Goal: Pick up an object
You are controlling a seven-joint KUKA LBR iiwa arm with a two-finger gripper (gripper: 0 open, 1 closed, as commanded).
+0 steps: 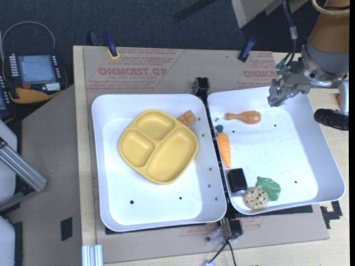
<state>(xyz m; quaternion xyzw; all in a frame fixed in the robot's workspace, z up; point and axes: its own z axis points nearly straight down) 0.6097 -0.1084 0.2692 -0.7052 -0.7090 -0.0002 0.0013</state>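
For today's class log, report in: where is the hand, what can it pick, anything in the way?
Hand over right bin's far edge. Drumstick nearest, lying loose. Nothing between them.

A robotics lab is showing here: a teach pendant [34,73] is lying left of the clamped board [183,65], which is carrying two bins [111,204] under an industrial arm [333,32].

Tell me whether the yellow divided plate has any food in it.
Empty. All three sections of the plate show bare yellow; the small brown block lies outside its rim.
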